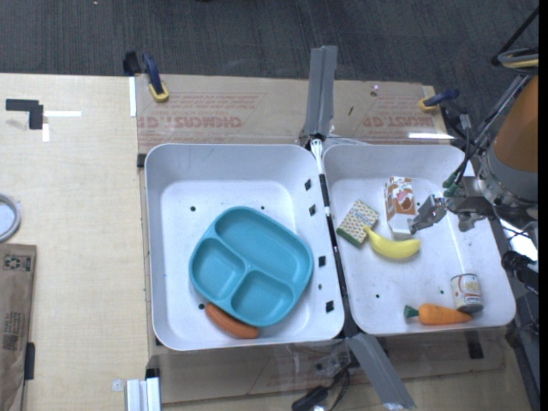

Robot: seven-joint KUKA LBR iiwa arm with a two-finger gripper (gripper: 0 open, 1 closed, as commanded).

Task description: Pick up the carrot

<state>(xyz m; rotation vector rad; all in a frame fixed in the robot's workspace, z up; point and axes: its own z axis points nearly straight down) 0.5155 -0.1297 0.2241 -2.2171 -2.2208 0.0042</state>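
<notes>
On the bench (68, 169), the left bin (163, 255) holds a blue divided plate (250, 266), while in the right bin (479, 165) the open, empty hand (445, 214) hovers beside the banana (394, 246), well apart from the carrot (440, 314) by the front wall.

Even, bright overhead light washed the two white bins (159, 229) nearly to glare, soft short shadows sat under the blue plate (250, 266) and along the bin walls, the dark floor (257, 15) beyond the desk's (68, 187) far edge stayed dim, and the whole frame was slightly soft and grainy.
</notes>
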